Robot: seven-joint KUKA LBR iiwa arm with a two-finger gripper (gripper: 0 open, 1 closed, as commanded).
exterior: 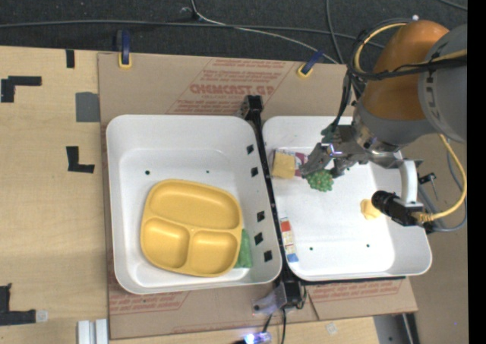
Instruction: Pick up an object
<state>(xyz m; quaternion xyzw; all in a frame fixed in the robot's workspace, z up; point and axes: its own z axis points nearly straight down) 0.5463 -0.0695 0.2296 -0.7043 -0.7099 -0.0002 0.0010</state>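
Camera view: my gripper (323, 162) is low in the right bin (395, 259), near its upper-left part, right at the green toy (321, 181). The arm (410, 84) comes in from the right with the orange band above the wrist.

Grip state: can't tell. The tool end is dark clutter at this angle, so no call on open or closed. The green toy sits at the tool's tip, touching or just under it. I don't see it clearly clamped, so I'm not claiming a hold.

Progress, my read: approach done, tool is on target. Grasp unconfirmed, lift not done. The toy looks to be on or very close to the bin floor. Left: confirm the grip, raise clear of the bin.

Target orientation: the green toy is a small lumpy blob, roughly round from here. If it has a long axis, it runs slightly lower-right to upper-left, but it's too small to be sure. No obvious pointing end.

Other stuff in the right bin:
- tan block (283, 165) just left of the toy, near the divider, with something purple beside it, partly hidden
- yellow piece (369, 209) to the lower right, next to a black part of my rig
- thin stick (288, 238) with red and blue marks along the left wall, long axis along that wall

Left bin (121, 145): 1 yellow tray (190, 225) with 3 compartments and a green item (244, 250) wedged at its right edge. Well apart from my tool.

Risk, as I judge it: the tan block is close enough to get nudged during the lift.
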